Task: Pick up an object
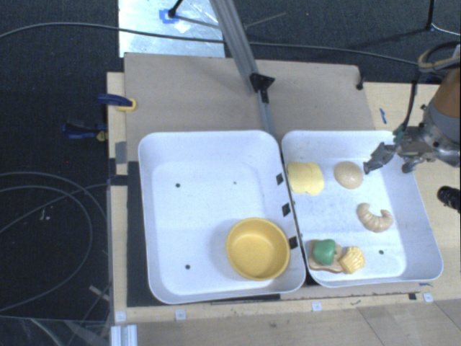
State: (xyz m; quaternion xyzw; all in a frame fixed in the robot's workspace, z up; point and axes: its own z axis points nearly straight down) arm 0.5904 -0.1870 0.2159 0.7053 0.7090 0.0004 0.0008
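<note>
No object is picked up yet: all the things lie on the floors of the bins, so the whole grasp is left to do. In the right bin [425,254] there are four small things, well apart from each other: a pale round bun [348,174] near the back, a flat yellow piece [305,178] close to the wall shared with the other bin, a croissant-shaped toy [375,218] in the middle, and at the front a green toy on a yellow base [334,256]. The left bin [209,171] carries only a yellow bowl [258,247], upright, near its front right corner. The hand [385,156] hangs over the back right part of the right bin, just beside the round bun and on its right; I judge this bun to be the nearest candidate. Nothing is between its fingers, but if they are spread or closed I cannot tell, because they are dark and small at this angle. The arm [446,114] enters from the right edge. The two bins stand side by side, touching, on a brown board [194,92] that covers the wooden counter [382,99]. A grey pole [238,34] goes slanting from the top down to the place where the bins meet. On the left edge of the counter sit blue and yellow clamps [108,114], and around it the floor [50,49] is dark carpet with loose cables [43,215] on it.
</note>
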